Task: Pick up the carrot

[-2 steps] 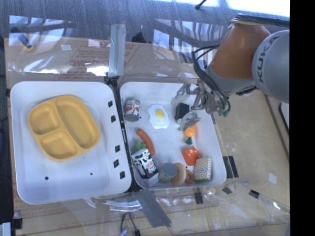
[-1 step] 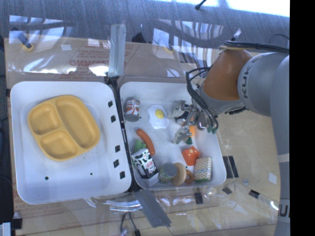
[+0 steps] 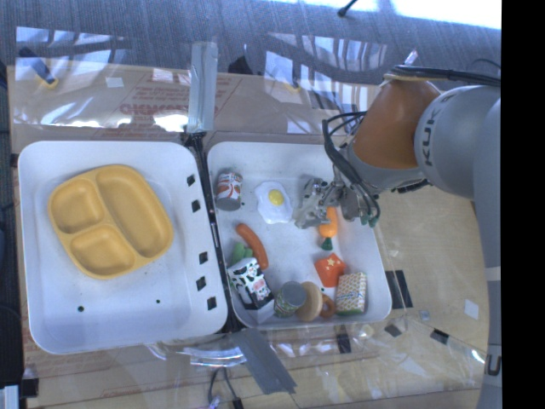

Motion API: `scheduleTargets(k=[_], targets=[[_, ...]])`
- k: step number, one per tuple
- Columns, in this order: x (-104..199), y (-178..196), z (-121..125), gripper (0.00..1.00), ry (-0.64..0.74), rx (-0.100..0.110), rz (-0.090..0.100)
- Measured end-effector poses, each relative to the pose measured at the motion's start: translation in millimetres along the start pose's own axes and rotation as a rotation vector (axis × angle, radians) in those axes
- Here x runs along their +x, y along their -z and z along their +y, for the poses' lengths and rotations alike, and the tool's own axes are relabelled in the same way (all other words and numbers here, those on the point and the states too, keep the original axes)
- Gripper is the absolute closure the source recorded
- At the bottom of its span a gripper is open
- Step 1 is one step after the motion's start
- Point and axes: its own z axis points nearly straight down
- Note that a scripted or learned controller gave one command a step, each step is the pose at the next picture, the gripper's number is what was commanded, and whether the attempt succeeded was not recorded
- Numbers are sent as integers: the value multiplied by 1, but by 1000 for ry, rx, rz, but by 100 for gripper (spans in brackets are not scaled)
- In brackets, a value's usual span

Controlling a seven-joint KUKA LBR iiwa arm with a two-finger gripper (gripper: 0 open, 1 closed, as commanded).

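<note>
The carrot is a small orange piece with a green top pointing toward the near side. It lies in the right bin, near that bin's right wall. My gripper reaches in from the right and hangs directly over the carrot's upper end, touching or nearly touching it. The gripper's metal parts hide part of the carrot. I cannot tell whether the carrot is actually gripped.
The right bin also holds a fried egg, a small can, a sausage, a cow-patterned carton, a red strawberry-like piece, a tin and a patterned box. A yellow divided plate sits in the left bin.
</note>
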Motion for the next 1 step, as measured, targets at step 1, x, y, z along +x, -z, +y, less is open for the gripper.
scheduleTargets(k=[1], targets=[[19, 128, 21, 100, -86, 1, -9]])
